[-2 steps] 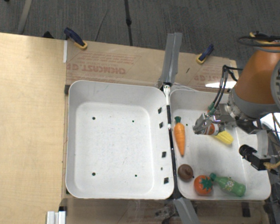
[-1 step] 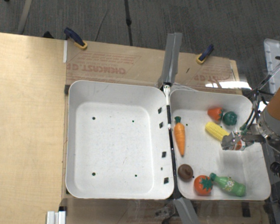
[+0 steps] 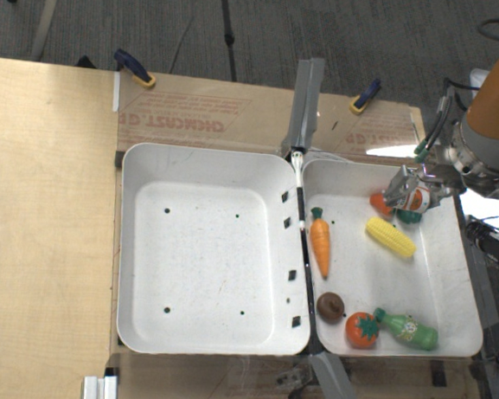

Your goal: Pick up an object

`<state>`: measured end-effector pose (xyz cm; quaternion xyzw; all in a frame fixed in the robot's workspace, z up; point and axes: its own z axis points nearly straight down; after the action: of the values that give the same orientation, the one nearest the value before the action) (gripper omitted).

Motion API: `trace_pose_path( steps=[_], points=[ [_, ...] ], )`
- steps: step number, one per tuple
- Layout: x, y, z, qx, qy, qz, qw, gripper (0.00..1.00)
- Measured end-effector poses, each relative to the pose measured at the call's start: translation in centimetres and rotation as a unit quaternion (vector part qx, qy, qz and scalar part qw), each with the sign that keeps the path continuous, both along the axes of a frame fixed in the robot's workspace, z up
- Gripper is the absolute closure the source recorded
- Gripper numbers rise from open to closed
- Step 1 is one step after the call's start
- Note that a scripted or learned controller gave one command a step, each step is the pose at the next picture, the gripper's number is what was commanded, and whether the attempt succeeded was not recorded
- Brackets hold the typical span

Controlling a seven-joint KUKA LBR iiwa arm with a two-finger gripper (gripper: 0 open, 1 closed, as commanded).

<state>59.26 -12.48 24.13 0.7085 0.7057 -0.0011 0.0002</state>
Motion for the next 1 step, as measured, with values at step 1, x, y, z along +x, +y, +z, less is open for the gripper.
trace_pose_path(
  steps=[1],
  points=[
    [-8.17, 3.86, -5.13, 0.0005, 0.002, -0.004, 1.0, 1.0]
  ],
)
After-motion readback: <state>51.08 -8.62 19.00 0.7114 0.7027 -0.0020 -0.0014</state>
